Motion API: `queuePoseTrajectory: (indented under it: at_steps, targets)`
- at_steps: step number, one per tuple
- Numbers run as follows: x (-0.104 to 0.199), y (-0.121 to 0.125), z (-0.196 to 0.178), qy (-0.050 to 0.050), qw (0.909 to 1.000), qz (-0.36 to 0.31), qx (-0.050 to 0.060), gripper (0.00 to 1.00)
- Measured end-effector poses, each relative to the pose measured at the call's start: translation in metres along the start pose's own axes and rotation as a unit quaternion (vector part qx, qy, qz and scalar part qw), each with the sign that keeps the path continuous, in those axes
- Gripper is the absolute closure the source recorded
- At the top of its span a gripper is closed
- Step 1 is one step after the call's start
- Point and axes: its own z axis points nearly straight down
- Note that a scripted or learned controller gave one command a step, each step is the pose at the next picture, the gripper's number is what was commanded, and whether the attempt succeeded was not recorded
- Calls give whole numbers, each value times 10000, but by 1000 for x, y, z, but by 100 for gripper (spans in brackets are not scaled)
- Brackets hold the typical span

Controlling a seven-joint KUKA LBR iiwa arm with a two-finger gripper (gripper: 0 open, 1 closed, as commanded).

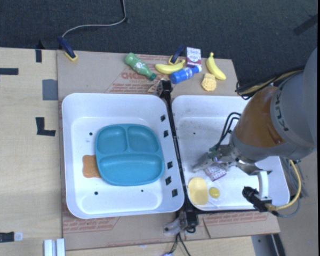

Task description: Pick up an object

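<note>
Orange item half under plate

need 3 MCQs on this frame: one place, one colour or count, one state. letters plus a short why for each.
1. Where is the blue tray?
A. in the left bin
B. in the right bin
C. on the cardboard behind the bins

2. How many bananas lie behind the bins?
A. none
B. two
C. four

3. How does the tray sit?
A. flipped face down
B. standing on edge against the wall
C. flat, compartments facing up

Key: 1 A, the tray lies on the floor of the left bin, partly over an orange piece. 2 B, one banana lies by the green bottle and another banana sits further right. 3 C, its three compartments show from above.

The gripper is down in the right bin near a yellow piece.
</note>
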Motion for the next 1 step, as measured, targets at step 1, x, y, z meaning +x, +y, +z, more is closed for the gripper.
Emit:
queuePoseTrajectory:
  at_steps: [1]
  targets:
    - [-1,0,-10,-6,10000,7,1,100]
